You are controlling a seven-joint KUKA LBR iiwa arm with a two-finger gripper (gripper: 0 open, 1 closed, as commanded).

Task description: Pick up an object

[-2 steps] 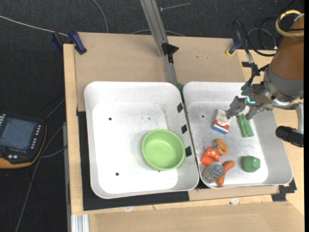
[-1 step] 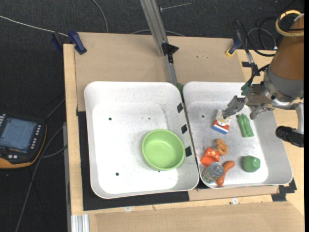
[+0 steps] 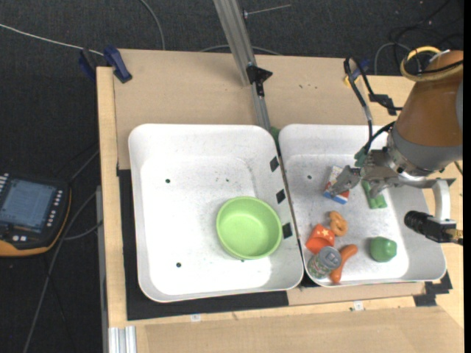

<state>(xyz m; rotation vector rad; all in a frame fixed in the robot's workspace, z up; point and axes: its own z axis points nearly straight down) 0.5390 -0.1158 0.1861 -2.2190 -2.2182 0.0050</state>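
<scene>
My gripper hangs low over the back part of the right bin, its two fingers apart and nothing between them. Just left of it lies a small white, red and blue object, close to one fingertip. A green block lies just right of the fingers, partly under the wrist. Nearer the front of this bin are an orange ring, a red-orange piece, a grey round tin, an orange carrot-like stick and a round green object.
The left bin holds a light green bowl near its front right corner. A metal pole slants down to the seam between the bins. Black cables run behind the right bin. A handheld controller lies off the bench at left.
</scene>
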